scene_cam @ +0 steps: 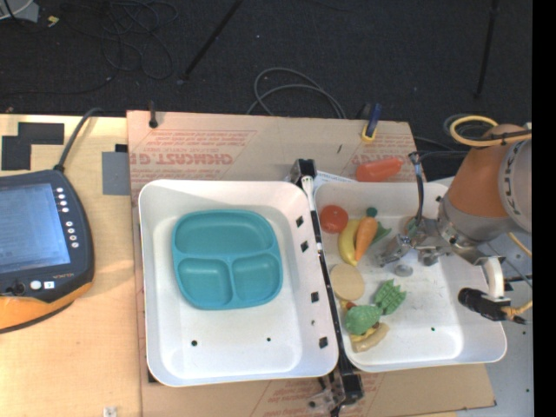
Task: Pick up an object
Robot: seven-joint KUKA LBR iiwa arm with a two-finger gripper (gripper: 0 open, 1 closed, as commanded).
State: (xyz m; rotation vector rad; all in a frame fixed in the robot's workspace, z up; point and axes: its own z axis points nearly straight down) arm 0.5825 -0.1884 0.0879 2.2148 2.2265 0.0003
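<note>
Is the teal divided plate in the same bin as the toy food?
No, the teal plate lies in the left bin; the carrot and tomato sit in the right bin.

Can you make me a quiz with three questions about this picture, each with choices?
1. Where is the teal plate?
A. In the left bin
B. In the right bin
C. On the tablet

2. What colour is the carrot?
A. Blue
B. Orange
C. White

3. Where is the gripper just now?
A. Over the right bin, near the toy food
B. Over the teal plate
C. Resting on the tablet

Answers:
1 A: the plate lies in the left bin.
2 B: orange body, green top.
3 A: it hangs just right of the carrot and the banana.
</note>
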